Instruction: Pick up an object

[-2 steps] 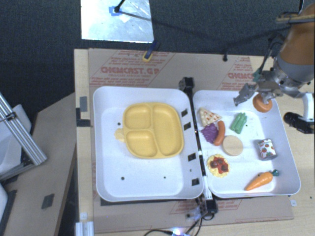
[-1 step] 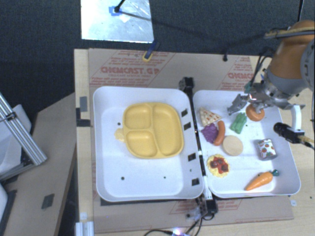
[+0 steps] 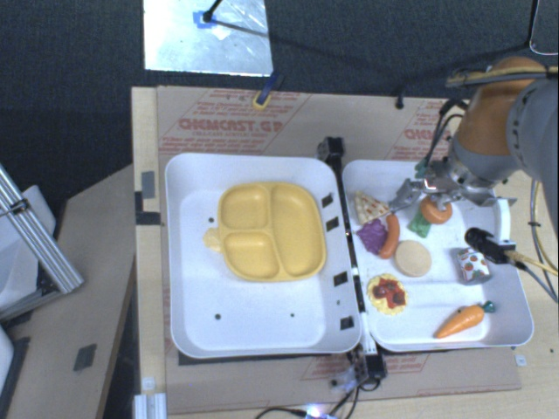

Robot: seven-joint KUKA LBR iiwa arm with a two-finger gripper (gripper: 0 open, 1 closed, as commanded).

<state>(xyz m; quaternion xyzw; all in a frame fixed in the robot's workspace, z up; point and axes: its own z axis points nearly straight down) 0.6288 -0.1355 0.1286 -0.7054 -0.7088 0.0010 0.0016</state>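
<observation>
Currently approach step: gripper (image 3: 425, 201) low over orange round toy (image 3: 436, 211), right bin (image 3: 515, 326) at 1 o'clock. Finger state: cannot tell. Next: descend, close squarely.

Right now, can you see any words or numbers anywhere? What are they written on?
"QICKCAST" is my best reading of the big red letters on the brown cardboard sheet behind the left bin; the letters are blurry, so the spelling is unsure.
More red print shows on the cardboard near the right bin and along the front edge, too small and blurred to read.
No numbers can be read.
</observation>
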